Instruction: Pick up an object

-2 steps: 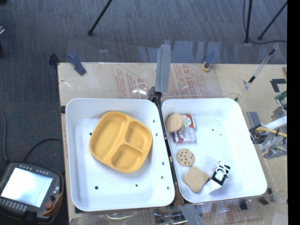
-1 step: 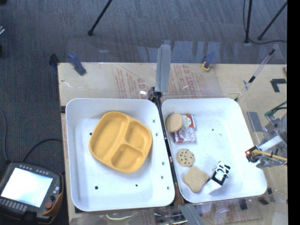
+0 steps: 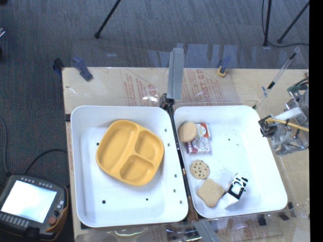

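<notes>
Left bin (image 3: 83, 135): held a yellow divided plate (image 3: 130, 152).
Right bin (image 3: 252, 117): held bun (image 3: 187, 131), cookie (image 3: 200, 169), toast (image 3: 210, 192) (near-left side).
Gripper (image 3: 290, 127): right of bins; opening indiscernible.

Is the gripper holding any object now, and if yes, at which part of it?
Nothing is held. The gripper sits at the right bin's right edge, apart from the toast, cookie and other items.

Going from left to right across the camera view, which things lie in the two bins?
Yellow plate in the left bin → then in the right bin: bun, cookie, toast, black-and-white item.
</notes>
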Controlling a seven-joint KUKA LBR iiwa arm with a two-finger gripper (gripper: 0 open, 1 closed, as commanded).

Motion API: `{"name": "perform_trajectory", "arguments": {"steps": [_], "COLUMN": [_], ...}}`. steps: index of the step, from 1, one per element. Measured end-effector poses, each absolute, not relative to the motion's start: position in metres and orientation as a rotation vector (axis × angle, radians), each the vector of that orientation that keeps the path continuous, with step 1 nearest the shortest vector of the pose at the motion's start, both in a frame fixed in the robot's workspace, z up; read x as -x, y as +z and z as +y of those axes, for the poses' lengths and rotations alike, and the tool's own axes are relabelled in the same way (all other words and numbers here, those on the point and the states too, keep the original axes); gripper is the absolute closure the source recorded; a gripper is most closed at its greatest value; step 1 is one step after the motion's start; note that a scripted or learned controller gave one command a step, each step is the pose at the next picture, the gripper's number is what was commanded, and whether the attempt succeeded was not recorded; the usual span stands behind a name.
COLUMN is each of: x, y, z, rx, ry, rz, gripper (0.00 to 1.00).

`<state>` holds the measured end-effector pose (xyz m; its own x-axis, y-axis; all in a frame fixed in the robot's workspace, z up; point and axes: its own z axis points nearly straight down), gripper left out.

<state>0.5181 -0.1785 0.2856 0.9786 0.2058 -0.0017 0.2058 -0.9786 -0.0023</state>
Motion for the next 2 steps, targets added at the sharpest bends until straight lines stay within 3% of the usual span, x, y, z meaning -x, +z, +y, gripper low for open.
{"name": "perform_trajectory", "arguments": {"steps": [1, 2], "x": [-0.474, -0.487], "y": [0.225, 0.303], "z": [-0.206, -0.212], "rx": [3.067, 3.123], "ry": [0.013, 0.008], "rz": [-0.652, -0.321], "gripper": [1.00, 1.00]}}
